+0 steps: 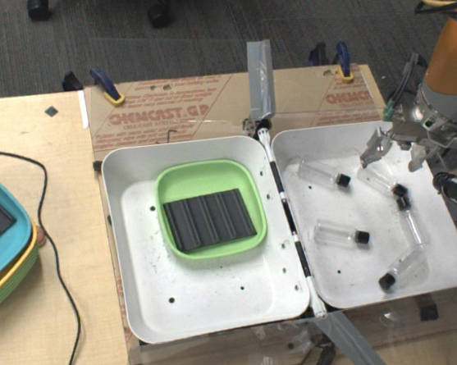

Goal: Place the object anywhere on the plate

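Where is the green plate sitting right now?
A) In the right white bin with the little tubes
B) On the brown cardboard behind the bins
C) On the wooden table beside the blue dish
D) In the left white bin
D: the green plate, with a dark ridged pad on it, lies inside the left white bin, while the clear tubes lie in the right bin.

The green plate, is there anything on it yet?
Yes: the green plate holds a dark ribbed insert. The clear vials all lie in the right bin.
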Controlling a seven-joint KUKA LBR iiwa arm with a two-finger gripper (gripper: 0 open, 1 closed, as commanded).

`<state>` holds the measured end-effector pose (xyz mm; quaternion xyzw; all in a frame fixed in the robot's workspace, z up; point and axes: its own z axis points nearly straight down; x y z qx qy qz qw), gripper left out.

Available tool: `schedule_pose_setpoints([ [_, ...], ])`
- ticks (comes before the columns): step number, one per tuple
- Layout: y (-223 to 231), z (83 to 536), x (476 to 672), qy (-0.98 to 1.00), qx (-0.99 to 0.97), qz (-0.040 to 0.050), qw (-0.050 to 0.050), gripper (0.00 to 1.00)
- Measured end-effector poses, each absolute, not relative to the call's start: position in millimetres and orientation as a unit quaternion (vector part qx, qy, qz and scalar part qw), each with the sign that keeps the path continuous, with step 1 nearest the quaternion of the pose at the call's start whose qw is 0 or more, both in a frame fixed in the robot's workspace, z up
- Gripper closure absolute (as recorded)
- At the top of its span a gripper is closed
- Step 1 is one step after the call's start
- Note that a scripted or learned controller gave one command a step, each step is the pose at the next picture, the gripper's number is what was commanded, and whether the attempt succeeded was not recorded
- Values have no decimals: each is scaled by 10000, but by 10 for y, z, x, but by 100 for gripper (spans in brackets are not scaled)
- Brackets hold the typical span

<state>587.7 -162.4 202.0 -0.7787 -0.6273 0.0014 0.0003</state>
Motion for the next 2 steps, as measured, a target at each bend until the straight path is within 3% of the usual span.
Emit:
schedule_pose_setpoints([
  [1,-1883,2425,5783,-5437,-8393,14,-3,0],
  [2,-2015,2782,5512,-5111,-8595,14,-1,0],
])
